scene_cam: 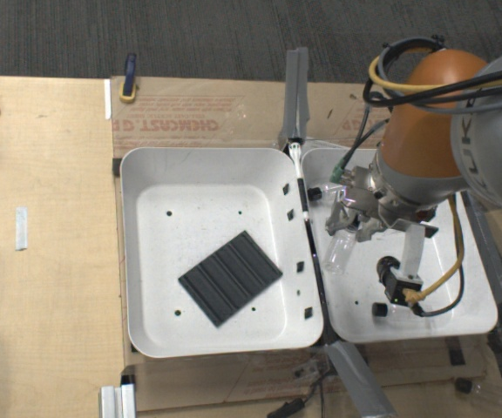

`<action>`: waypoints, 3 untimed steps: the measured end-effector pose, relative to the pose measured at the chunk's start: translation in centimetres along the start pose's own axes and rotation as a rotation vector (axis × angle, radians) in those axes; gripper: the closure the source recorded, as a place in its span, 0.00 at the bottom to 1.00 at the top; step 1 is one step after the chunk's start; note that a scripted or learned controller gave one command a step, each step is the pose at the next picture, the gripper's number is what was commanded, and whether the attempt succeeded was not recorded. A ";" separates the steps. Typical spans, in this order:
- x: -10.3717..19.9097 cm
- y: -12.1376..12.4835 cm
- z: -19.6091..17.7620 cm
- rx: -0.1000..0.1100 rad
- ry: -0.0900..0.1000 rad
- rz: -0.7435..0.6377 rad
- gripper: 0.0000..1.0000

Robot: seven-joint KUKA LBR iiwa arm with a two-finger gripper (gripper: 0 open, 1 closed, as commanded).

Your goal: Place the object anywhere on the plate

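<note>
Camera view: my arm (447, 138) reaches in from three o'clock. Its orange band is bulked over the right bin (469, 320), and the wrist is bent down toward nine o'clock. My gripper (344, 223) hangs low over that bin's nine o'clock side, close to the wall it shares with the left bin (146, 320). I cannot tell whether the gripper is spread or pressed together, because glare and metal blur it. A yellow cable (447, 273) loops down from my wrist toward five o'clock.

One pale, see-through object (335, 255) lies just at six o'clock of the gripper, on the right bin's floor near the shared wall. It is too faint to name, and I cannot tell whether I touch it.

There is one plate (231, 278), dark, ribbed and rectangular. It lies turned at a slant in the left bin, toward that bin's five o'clock part. White floor is open around it, widest toward eleven o'clock.

The two bins sit side by side on the counter (42, 303), with their rims meeting between the plate and me.
</note>
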State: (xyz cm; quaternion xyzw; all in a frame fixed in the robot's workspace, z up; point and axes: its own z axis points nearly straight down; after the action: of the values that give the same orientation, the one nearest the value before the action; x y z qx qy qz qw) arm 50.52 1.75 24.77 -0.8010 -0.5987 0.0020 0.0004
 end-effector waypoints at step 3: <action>13.3 -4.2 3.5 0.001 -0.001 -0.367 1.00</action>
State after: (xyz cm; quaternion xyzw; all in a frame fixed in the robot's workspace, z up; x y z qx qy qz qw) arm 50.24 15.70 21.24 -0.6783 -0.7348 0.0027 0.0009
